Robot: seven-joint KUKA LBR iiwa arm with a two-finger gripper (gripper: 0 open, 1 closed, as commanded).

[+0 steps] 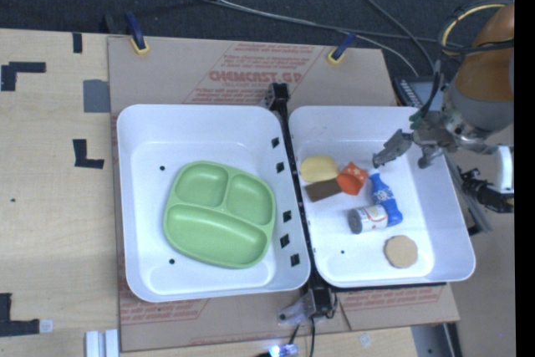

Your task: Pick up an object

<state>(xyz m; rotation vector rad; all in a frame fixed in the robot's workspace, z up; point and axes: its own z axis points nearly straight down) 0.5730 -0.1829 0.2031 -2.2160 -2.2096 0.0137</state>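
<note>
Bench [50,180]: wood top with black tape marks; a cardboard sheet [251,71] lies on it under both bins, held at its far edge by two clamps.
Left bin [138,125]: white, shallow; touches the right bin along its right wall.
Right bin [447,221]: white, shallow; holds six small things.
Arm [485,79]: grey with an orange band, over the right bin's far right corner.
Plate [221,214]: green, three compartments, flat in the middle of the left bin.
Gripper [411,150]: above the right bin's far right part, fingers spread apart, nothing between them; near the blue pack, not touching it.
Yellow lump [318,169]: near the right bin's left wall, touching the brown block.
Brown block [323,190]: dark, flat, just beside the red cube.
Blue pack [385,196]: mid-bin, its near end against the can.
Can [369,219]: grey, lying on its side.
Tan disc [401,251]: flat, near the right bin's front edge.
Red cube [352,178]: between the yellow lump and the blue pack.
</note>
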